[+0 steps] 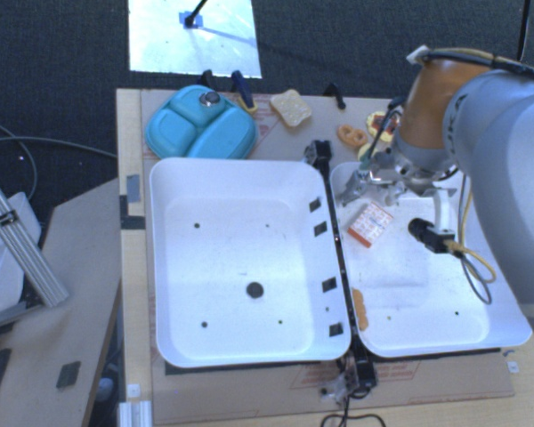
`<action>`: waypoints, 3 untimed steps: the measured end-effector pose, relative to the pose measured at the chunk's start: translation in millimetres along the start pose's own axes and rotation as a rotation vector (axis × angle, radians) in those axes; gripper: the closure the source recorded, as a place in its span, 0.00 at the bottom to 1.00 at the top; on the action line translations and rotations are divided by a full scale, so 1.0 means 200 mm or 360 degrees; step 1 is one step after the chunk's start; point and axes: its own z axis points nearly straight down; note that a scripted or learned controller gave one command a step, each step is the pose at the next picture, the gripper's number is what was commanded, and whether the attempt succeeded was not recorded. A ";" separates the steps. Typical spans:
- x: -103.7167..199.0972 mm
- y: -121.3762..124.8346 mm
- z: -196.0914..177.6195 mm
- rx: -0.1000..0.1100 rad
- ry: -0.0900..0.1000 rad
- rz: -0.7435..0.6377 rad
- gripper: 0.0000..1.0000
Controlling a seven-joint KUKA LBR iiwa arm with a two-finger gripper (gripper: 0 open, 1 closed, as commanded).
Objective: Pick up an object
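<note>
Reaching in from the right, the grey arm with the orange band hangs over the far end of the right white bin. Beside it sits the left white bin, with a small dark round object on its floor. Behind the bins lies a blue compartment tray. The gripper hovers just above and beside a small red-and-white patterned box; whether it is spread or closed cannot be told. A slim orange piece lies by the divider.
</note>
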 end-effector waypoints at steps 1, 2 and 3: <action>-0.34 -0.38 -0.55 -0.0012 -0.0011 0.0020 0.00; -0.08 0.01 0.06 -0.0008 0.0000 -0.0005 0.00; -0.01 0.00 0.04 0.0000 -0.0001 0.0002 0.00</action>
